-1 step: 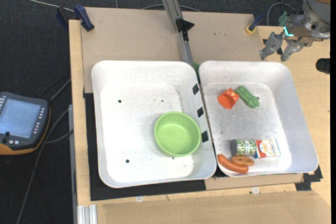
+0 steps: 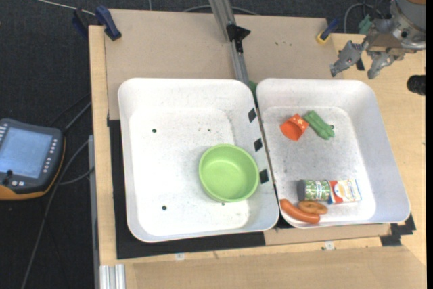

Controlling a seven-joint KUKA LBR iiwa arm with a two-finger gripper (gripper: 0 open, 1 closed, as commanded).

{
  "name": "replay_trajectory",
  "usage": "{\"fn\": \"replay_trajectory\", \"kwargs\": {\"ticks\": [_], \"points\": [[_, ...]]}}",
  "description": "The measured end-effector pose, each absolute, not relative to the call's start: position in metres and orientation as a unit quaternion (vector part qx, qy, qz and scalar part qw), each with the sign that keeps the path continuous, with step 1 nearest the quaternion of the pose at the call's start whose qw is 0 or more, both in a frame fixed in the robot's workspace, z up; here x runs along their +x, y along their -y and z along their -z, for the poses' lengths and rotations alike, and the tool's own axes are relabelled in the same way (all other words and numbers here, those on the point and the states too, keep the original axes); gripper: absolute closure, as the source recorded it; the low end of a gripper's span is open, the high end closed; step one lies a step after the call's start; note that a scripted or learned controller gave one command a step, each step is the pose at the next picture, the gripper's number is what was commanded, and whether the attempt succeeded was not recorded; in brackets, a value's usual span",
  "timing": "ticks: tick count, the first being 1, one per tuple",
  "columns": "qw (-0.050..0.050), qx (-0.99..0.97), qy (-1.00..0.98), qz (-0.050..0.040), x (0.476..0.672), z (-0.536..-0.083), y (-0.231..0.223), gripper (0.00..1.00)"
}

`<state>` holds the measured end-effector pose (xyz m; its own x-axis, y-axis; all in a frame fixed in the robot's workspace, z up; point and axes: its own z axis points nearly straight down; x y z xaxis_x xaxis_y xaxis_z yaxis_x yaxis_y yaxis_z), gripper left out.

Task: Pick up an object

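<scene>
Above the bench's far right corner: gripper [image 2: 362, 62], fingers spread wide, nothing between them, clear of the right bin [image 2: 385, 139]. Inside that bin, toward its far edge: orange cup [image 2: 293, 128] just beside green toy [image 2: 318, 124]. Along its near edge: small can [image 2: 314, 190] touching white carton [image 2: 345, 191], sausage [image 2: 300, 212] at near left corner. Inside left bin [image 2: 135, 118], near its right edge: green bowl [image 2: 229, 172].
</scene>
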<state>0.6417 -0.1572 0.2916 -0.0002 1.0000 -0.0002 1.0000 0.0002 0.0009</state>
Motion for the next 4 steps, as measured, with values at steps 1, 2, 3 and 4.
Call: {"fn": "replay_trajectory", "kwargs": {"ticks": [1, 2, 3, 4], "points": [[-0.001, 0.707, -0.707, 0.001, 0.65, -0.239, 0.152, 0.0], [-0.001, 0.707, -0.707, 0.001, 0.656, -0.191, 0.145, 0.0], [-0.002, 0.707, -0.707, 0.0012, 0.653, -0.13, 0.148, 0.0], [0.001, 0.707, -0.707, -0.0008, 0.655, -0.144, 0.148, 1.0]]}}
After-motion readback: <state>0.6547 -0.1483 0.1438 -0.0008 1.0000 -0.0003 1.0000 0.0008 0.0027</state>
